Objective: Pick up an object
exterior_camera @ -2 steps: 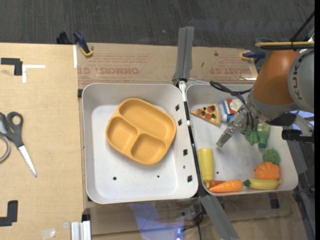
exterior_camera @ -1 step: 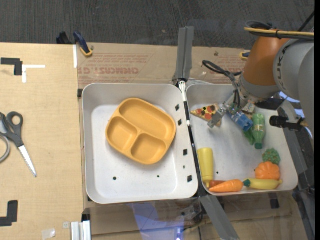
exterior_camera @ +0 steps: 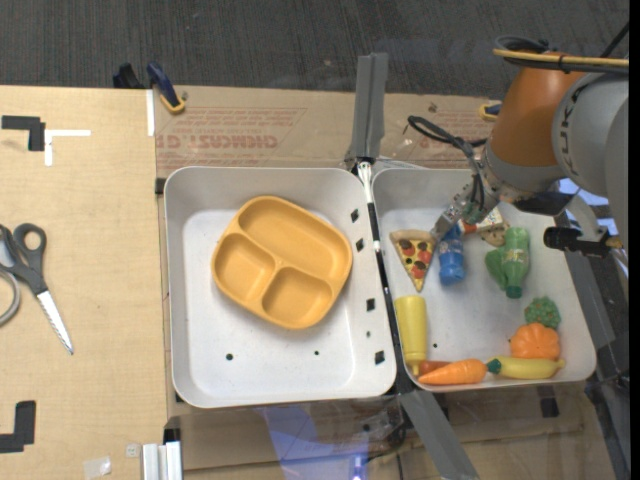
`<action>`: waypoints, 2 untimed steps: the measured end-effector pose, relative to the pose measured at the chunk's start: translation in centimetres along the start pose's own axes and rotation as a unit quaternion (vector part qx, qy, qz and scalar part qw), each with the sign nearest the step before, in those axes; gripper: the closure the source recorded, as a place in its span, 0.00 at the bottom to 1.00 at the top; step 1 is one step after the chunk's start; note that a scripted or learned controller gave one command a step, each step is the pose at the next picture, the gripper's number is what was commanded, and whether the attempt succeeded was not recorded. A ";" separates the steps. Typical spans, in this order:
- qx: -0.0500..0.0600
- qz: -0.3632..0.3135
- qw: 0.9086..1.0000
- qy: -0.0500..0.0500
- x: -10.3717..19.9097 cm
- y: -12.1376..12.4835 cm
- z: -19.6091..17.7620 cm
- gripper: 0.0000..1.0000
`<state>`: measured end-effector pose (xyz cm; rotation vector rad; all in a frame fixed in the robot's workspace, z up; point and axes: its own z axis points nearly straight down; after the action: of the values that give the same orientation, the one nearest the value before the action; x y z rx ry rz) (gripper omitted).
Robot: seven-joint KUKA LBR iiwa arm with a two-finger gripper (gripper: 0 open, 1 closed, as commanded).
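Note:
My gripper point(exterior_camera: 456, 218) hangs low over the back of the right bin point(exterior_camera: 480, 183), reaching in from the right under the orange wrist band. Its tip is just above the top end of a small blue bottle point(exterior_camera: 452, 264) and beside a pizza slice toy point(exterior_camera: 413, 254) to its left. A green bottle point(exterior_camera: 508, 259) lies to the right of the blue one. A small tan and white item point(exterior_camera: 493, 234) sits between them, partly hidden by the gripper. Nothing is visibly held.
Along the right bin's front lie a yellow bottle point(exterior_camera: 411, 329), a carrot point(exterior_camera: 455, 371), a banana point(exterior_camera: 526, 368), an orange point(exterior_camera: 535, 342) and broccoli point(exterior_camera: 543, 311). The left bin point(exterior_camera: 190, 298) holds a yellow divided plate point(exterior_camera: 282, 261). Scissors point(exterior_camera: 35, 280) lie on the bench at far left.

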<state>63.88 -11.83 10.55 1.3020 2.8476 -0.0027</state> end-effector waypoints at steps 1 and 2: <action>0.001 0.044 0.999 0.004 7.8 3.2 -8.8 1.00; -0.001 -0.228 0.974 0.003 3.1 1.3 -9.2 1.00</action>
<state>62.74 -8.60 19.76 0.6209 3.0738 -0.0005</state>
